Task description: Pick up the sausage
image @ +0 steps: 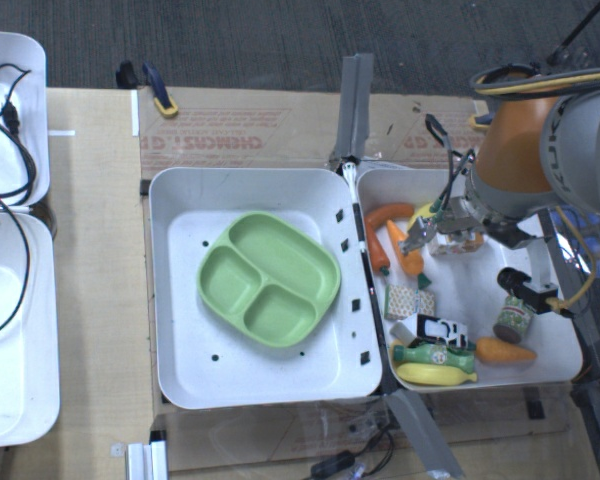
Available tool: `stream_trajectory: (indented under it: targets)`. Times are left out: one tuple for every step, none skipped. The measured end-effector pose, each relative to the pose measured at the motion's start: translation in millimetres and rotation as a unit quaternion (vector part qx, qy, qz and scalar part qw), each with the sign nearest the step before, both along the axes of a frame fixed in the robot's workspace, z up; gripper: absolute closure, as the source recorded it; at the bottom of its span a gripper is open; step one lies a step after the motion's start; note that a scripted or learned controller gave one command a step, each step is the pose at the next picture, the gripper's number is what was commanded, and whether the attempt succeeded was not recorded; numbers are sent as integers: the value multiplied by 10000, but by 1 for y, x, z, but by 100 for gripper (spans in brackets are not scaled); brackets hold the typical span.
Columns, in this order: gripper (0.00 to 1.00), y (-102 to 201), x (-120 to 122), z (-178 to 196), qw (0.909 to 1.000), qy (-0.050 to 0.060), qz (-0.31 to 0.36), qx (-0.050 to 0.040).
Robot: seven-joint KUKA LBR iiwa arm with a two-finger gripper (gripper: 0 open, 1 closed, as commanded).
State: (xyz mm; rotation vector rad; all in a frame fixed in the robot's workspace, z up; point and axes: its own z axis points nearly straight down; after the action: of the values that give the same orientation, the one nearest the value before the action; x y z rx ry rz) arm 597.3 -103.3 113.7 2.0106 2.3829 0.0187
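The sausage (382, 230) is an orange-red curved piece lying against the left wall of the right bin (570, 366), near its far corner. An orange carrot-like piece (408, 255) lies right beside it. My gripper (438, 230) hangs low over the far part of the right bin, just right of the sausage and the carrot-like piece. The grey wrist with its orange band (510, 153) rises behind it. From this angle nothing can be made out between the gripper and the sausage.
A green divided plate (270, 280) lies in the left bin (170, 268). The right bin also holds a yellow banana (435, 374), a green toy (435, 354), a patterned packet (410, 301), a small can (514, 319) and another carrot (505, 350).
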Motion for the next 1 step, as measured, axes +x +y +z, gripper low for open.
stream_trajectory:
  targets:
    - [0,-23,70,-6,9961,-3,-881,26]
